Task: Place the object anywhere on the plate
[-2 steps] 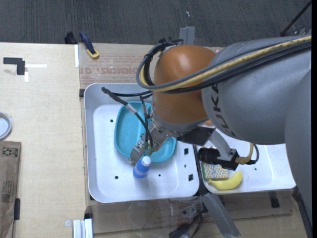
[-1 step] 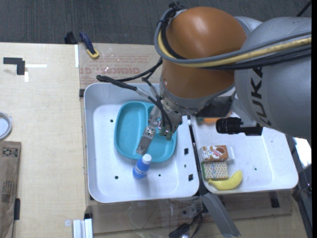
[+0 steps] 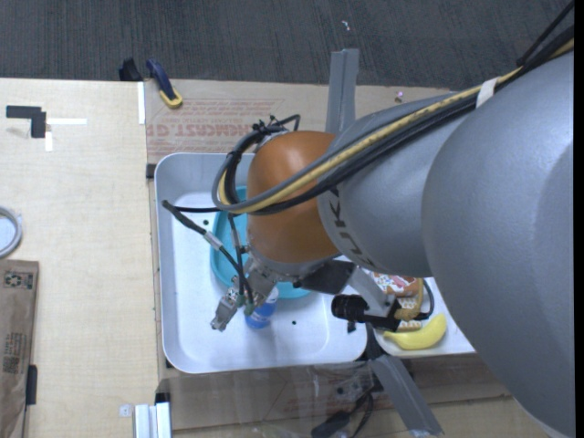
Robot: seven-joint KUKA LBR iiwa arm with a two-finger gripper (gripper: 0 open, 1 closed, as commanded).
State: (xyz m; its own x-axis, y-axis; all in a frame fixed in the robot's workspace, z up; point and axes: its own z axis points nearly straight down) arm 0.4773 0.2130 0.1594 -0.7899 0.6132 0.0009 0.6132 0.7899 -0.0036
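Observation:
A light blue plate point(image 3: 222, 255) lies in the left white bin point(image 3: 182, 336); the arm's orange band and wrist cover most of it, leaving its left rim in sight. My gripper point(image 3: 235, 310) hangs low over the bin floor just in front of the plate's near edge. A small blue object point(image 3: 261, 317) sits right beside the gripper on its right, touching or nearly touching it, at the plate's front rim. Whether it is held cannot be made out.
In the right bin, a yellow banana point(image 3: 416, 336) and a brown-and-white food item point(image 3: 407, 292) lie near the front, partly under the arm. A black cable point(image 3: 196, 224) loops over the left bin. A roll of tape point(image 3: 5, 233) lies on the bench at far left.

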